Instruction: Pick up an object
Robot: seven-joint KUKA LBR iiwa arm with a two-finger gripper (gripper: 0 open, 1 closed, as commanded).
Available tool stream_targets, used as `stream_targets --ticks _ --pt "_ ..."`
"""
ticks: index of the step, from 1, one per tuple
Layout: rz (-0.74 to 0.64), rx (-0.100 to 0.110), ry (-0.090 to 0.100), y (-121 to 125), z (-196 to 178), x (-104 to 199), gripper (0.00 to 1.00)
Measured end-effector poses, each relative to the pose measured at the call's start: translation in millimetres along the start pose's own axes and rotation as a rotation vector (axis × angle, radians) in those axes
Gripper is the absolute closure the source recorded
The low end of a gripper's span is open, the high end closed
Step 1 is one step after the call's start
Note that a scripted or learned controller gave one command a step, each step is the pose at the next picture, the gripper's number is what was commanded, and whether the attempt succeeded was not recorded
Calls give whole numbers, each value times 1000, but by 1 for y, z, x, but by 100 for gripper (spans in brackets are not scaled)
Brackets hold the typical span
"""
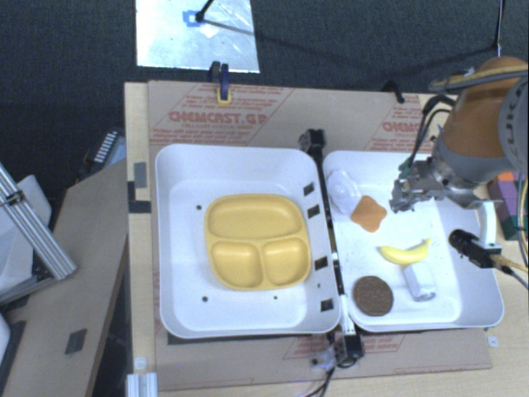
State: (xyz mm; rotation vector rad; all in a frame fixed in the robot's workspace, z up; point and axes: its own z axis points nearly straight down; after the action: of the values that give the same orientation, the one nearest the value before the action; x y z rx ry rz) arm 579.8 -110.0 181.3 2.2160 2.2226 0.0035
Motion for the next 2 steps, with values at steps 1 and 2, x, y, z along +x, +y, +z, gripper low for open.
stream_targets --ticks 1,2 --pt "-2 -3 -1 7 -61 5 100" --pt "-3 -3 -1 8 -115 5 100"
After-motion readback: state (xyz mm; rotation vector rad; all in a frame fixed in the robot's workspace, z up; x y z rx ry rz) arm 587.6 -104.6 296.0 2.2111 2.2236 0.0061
